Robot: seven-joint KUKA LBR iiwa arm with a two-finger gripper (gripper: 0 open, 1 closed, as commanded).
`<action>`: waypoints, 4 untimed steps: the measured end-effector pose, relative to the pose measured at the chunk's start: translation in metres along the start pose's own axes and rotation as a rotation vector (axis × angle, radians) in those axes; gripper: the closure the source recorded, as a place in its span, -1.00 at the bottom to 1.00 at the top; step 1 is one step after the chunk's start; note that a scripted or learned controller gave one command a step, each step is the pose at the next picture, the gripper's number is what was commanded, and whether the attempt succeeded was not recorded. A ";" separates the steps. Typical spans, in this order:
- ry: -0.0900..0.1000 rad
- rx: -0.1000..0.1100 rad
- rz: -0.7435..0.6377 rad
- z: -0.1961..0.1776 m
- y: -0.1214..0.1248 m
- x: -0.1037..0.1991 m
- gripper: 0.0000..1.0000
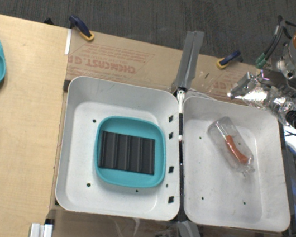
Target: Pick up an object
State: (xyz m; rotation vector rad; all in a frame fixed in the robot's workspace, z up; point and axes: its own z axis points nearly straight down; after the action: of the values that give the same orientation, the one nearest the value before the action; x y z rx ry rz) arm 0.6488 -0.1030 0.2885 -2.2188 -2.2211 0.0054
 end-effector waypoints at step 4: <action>0.003 -0.001 -0.153 0.160 -0.015 -0.090 -1.00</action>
State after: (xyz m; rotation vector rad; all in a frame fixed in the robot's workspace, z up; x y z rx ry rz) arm 0.6329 -0.1930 0.1282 -2.0416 -2.3834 0.0010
